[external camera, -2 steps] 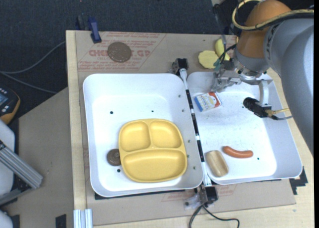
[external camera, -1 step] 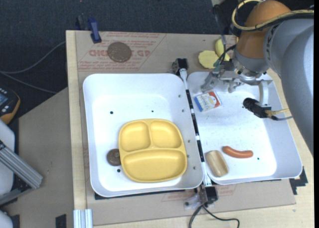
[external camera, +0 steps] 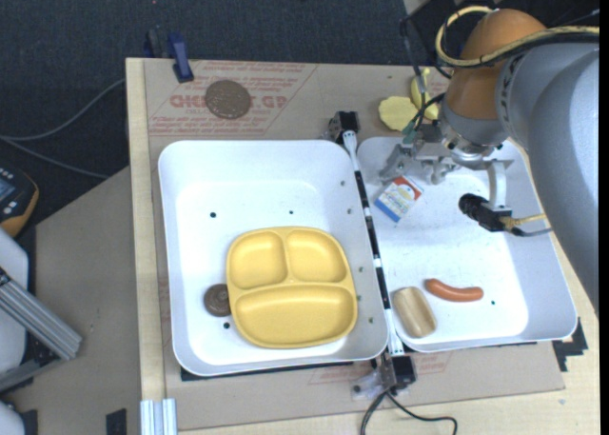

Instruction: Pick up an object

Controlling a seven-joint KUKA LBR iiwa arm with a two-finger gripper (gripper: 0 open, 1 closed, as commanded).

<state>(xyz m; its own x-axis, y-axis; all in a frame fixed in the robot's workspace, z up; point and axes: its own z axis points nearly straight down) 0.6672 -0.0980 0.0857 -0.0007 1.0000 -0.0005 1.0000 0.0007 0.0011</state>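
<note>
Right bin (external camera: 533,319), far end: gripper (external camera: 419,168), low over the floor of the bin; how wide it stands, and whether it has hold of anything, cannot be told from here. Just beside its tip, on the near side: one small white packet (external camera: 398,199) with blue and red print, lying tilted; contact with the gripper uncertain. Same bin, near end, well apart from the gripper: one toy sausage (external camera: 454,291) and one bread roll (external camera: 413,311), close together. Left bin (external camera: 190,195): one yellow divided plate (external camera: 288,286), with a brown disc (external camera: 217,300) touching its edge. Step in hand, as I judge it: the approach onto the packet. Next move calls for closing squarely on the packet, then lifting clear of the bin.
</note>
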